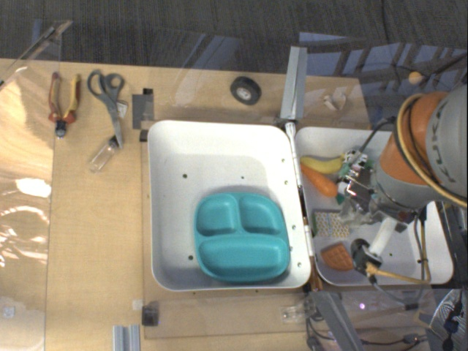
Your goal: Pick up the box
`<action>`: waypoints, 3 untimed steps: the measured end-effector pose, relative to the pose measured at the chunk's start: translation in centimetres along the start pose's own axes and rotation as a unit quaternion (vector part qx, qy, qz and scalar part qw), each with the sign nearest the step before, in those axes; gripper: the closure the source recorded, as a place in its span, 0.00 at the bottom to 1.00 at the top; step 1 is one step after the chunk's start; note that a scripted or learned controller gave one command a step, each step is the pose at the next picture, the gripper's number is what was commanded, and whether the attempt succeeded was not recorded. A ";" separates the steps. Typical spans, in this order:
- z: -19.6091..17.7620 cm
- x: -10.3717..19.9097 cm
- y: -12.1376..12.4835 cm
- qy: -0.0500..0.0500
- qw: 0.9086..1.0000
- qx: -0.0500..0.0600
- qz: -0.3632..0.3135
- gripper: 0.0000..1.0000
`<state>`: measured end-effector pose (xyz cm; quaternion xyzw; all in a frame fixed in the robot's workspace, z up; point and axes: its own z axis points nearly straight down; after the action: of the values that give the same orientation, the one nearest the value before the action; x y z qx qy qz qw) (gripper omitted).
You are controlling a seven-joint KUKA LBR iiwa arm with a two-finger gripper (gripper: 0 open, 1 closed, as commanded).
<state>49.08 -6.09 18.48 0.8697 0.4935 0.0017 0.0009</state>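
- The pincer [356, 196] sits low over the right bin [439, 277], at the end of the grey arm [446, 152] with its orange band. It's a tangle of metal and cables, so I can't tell whether it's wide or narrow, and nothing shows as held.
- The box [330, 226], as far as I can make out, is the small flat speckled thing just left of and below the pincer, near the bin's left wall. It lies on the bin floor (it's small and blurry, so that's my best guess).
- Step in hand, I'd say, is the approach, with the grab not yet made. The next move calls for a short shift left over the box and a straight drop, then closing across its narrow sides.
- The box looks like thin card with flat faces and little height, so the grab has to go low.
- Close neighbours are a smooth tapered carrot [322, 183] and a curved banana [322, 164] above the box, and a ridged orange waffle-like piece [338, 256] below it.
- The left bin [168, 196] is smooth white plastic holding a glossy teal tray [241, 236] with three compartments.
- Further out on the wood bench [88, 254] are scissors [110, 97], red-handled pliers [62, 101] and a dark tape roll [246, 90].
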 end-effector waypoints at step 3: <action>8.1 -2.0 1.0 0.001 0.993 -0.002 -0.117 0.00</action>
<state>48.94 -8.37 10.33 0.8059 0.5920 0.0034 0.0026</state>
